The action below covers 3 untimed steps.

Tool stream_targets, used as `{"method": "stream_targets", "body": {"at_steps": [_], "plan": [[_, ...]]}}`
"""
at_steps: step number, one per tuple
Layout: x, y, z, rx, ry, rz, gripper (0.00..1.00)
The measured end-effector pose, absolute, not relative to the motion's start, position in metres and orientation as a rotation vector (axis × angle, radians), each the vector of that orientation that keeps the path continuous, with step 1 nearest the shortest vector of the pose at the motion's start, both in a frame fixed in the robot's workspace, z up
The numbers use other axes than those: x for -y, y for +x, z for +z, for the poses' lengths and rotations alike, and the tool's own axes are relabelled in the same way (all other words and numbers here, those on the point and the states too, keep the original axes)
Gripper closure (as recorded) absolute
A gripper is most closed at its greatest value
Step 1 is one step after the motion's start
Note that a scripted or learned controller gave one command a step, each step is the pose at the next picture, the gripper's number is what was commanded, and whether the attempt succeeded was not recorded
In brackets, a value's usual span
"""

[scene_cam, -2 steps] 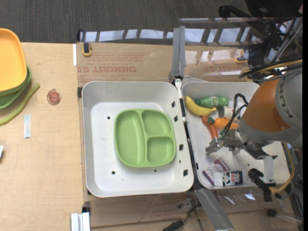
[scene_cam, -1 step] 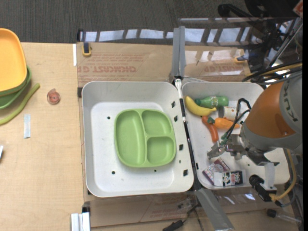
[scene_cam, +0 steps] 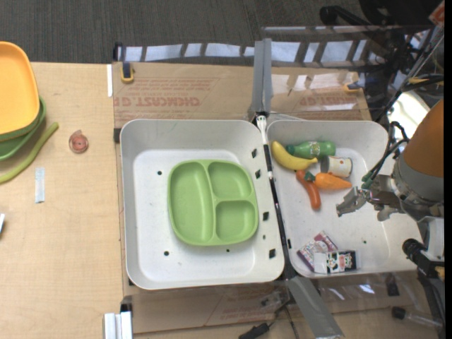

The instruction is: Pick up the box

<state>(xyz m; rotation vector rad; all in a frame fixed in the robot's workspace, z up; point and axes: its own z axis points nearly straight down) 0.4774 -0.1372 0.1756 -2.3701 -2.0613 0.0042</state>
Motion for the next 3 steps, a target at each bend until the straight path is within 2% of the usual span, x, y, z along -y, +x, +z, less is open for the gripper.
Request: {"method": "stream_targets", "body": {"at_steps": [1, 2, 3], "plan": [[0.103, 0.476, 0.120, 2.304, -2.130, 0.004, 0.00], [0.098, 0.485, 0.090, 2.232, -2.205, 0.005, 0.00], [0.094, 0.476, 0.090, 2.163, -2.273, 0.004, 0.00]]}}
